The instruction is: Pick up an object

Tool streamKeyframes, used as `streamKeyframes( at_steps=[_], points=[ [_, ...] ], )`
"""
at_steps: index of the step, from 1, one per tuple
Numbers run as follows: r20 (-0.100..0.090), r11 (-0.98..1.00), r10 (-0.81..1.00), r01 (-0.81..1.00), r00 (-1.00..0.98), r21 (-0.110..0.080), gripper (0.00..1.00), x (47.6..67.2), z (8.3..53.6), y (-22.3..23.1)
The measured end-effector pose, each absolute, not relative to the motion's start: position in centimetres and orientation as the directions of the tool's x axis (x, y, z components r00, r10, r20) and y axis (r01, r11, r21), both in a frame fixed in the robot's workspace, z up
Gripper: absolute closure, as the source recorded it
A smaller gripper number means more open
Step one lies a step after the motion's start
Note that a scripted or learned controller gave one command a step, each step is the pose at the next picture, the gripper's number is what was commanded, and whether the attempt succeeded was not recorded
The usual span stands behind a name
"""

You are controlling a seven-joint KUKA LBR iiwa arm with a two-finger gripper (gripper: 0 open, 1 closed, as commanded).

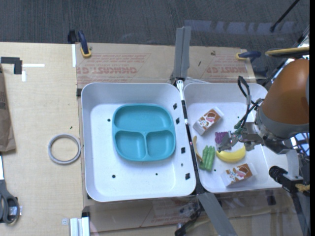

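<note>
Two shallow white bins are set side by side on the bench. In the left bin (93,146) a teal divided plate (144,132) with three compartments is laid flat near the middle. In the right bin (256,95) several small things are gathered: a small carton (207,121) with a red and white print is lying tilted toward the upper left, a second printed carton (238,174) is lying near the front wall, a green vegetable (208,157) is placed just beside the bin's left wall, and a thin yellow piece (196,148) is seen against that wall. A banana (231,155) is lying near the middle of the right bin, between the two cartons. A purple thing (222,138) is seen just left of the banana's upper end. The gripper (230,140) is lowered over this spot, directly above the banana and touching or nearly touching the purple thing. Whether anything is grasped cannot be told.
</note>
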State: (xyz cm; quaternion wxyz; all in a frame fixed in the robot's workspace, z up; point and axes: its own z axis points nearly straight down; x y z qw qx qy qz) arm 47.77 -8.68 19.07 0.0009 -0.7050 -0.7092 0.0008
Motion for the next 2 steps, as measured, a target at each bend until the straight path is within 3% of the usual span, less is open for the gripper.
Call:
streamKeyframes(
  at_steps=[1,2],
  points=[
    [-0.004,0.008,1.0,1.0,-0.008,0.013,0.0,49.7,9.8,-12.0],
    [-0.014,0.343,0.939,0.939,-0.343,0.016,0.0,48.3,9.9,-11.2]
  ],
)
